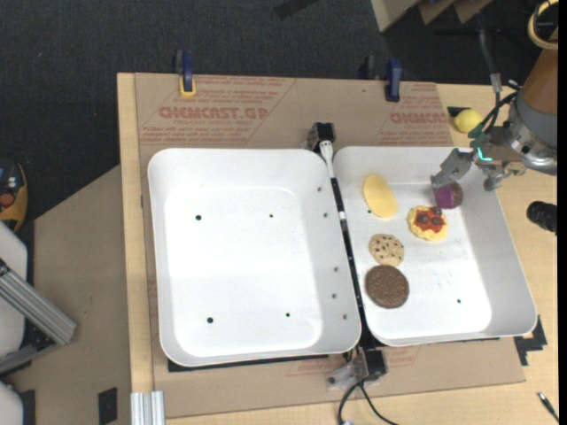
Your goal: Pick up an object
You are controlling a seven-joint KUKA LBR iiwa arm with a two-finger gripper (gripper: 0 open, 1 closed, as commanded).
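Dark carpet floor (pixel 89 25) around a brown clamped bench board (pixel 292 104)

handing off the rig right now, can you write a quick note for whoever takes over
Gripper: over the right bin's far right corner, by a small purple item; nothing seen between its fingers.
In that bin: yellow oblong piece, red and yellow item, chip cookie, dark brown cookie.
A yellow ball lies on the board outside the bin.
Done: nothing lifted yet.
Left: grasp and lift one object.

Probably lab: clamped bench (pixel 266 104), robot arm (pixel 540 113)
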